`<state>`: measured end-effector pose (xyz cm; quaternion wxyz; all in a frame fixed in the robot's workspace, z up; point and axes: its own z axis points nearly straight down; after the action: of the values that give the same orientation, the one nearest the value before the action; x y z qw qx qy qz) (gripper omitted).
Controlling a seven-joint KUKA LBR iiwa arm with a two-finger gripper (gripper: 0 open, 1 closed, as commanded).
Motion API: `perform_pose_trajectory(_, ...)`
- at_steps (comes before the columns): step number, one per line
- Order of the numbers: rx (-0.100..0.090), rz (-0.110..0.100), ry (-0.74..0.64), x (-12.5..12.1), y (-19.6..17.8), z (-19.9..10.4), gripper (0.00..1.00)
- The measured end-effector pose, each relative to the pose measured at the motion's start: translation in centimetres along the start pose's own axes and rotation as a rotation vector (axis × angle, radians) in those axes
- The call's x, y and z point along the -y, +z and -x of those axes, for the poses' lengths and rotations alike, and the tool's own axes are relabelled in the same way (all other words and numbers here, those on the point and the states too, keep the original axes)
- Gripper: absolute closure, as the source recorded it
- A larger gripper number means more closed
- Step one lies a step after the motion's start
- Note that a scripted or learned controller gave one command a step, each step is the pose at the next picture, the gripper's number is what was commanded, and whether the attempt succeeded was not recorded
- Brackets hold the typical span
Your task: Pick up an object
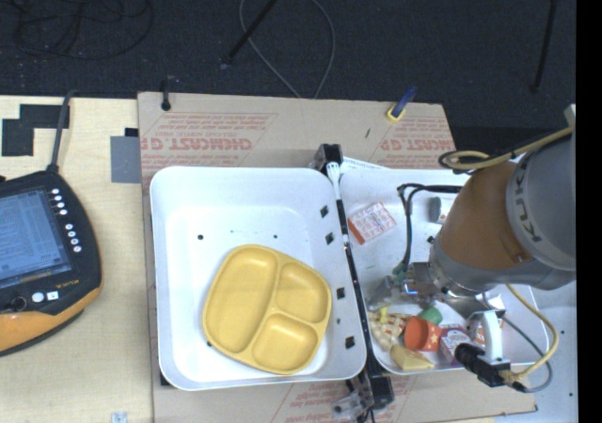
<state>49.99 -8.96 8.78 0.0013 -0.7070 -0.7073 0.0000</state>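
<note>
Toys [414, 335], a small jumble of red, orange, green and yellow pieces, lie in the near corner of the right bin [376, 194], just beside a red-and-white packet [371, 222] farther back. The left bin [188, 205] holds a yellow divided plate [266, 308]. The arm [499, 224] hangs low over the toys, and whether its claw is released or clenched cannot be told.

"KUKA" on arm [527, 214]; cardboard [282, 130] print mirrored.
</note>
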Motion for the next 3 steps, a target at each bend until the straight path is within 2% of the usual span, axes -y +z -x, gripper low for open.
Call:
perform_pose_trajectory(1,0.0,-0.003,0.004,-0.4,0.0,0.1,0.0)
perform_pose_trajectory(2,0.001,0.001,0.001,1.3,0.0,0.5,0.0)
perform_pose_trajectory(3,0.001,0.0,0.0,-1.9,0.0,0.8,0.0)
